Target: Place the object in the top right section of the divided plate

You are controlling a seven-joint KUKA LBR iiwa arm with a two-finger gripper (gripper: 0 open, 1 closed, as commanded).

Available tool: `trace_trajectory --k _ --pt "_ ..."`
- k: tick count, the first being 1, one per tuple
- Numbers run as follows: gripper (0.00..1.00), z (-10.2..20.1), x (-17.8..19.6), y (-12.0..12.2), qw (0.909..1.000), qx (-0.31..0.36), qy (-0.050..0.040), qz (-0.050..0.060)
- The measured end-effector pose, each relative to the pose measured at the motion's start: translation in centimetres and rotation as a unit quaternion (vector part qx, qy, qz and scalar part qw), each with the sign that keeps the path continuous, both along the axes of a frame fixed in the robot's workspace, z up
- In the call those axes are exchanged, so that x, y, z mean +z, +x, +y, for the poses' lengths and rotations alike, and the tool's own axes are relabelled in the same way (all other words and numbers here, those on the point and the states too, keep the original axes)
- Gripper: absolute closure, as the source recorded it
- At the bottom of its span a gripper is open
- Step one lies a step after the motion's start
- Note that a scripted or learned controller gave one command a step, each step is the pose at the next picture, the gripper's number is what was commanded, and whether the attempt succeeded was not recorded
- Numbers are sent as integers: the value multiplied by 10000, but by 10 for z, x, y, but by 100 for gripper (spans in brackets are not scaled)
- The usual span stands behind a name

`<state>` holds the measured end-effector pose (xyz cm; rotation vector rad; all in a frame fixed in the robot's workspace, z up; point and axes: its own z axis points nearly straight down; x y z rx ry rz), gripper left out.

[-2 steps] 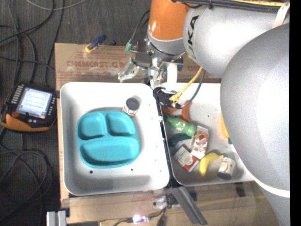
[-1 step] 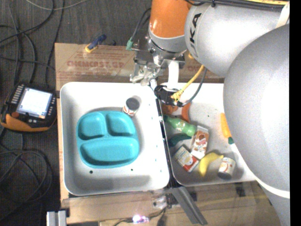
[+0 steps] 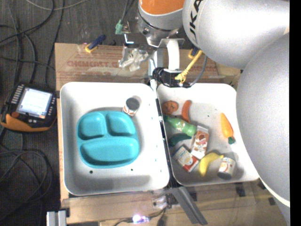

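I can't tell the gripper (image 3: 133,58) fingers' state up at top centre, and the can (image 3: 132,105) sits just off the plate (image 3: 109,139)'s upper-right rim, so a nudge risks tipping it away.

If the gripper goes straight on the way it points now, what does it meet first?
Probably the cardboard behind the left bin, since the gripper seems to point down over it. Depth is unclear in this slanted view; it could be the bin's far rim.
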<state>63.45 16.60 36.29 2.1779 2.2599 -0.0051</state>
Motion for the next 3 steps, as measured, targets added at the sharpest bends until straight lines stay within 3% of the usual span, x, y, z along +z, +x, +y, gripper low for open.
trace_trajectory --k 1,2,3 --pt "100 -16 -151 -69 10000 28 16 33" --pt "100 -5 -94 -76 9998 198 19 13" --pt "100 -25 -145 16 10000 81 -1 20"
